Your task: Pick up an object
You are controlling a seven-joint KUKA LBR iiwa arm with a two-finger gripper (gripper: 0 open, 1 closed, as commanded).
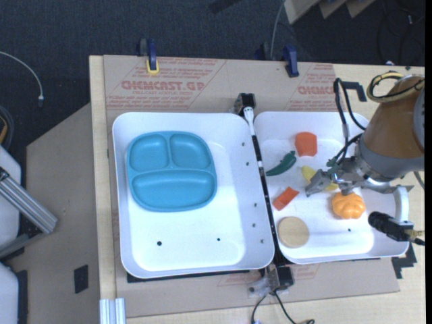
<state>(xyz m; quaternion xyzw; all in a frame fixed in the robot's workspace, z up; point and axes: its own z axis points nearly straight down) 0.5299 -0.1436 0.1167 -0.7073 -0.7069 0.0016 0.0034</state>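
Currently my gripper hangs low in the right bin, fingers spread wide with nothing between them, tips just beside the yellow piece — likely my target. The orange pumpkin sits close behind, so crowding may spoil the closure. The blue divided plate occupies the left bin.

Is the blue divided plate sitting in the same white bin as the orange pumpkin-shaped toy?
No, the blue divided plate lies in the left white bin; the orange pumpkin-shaped toy is in the right white bin.
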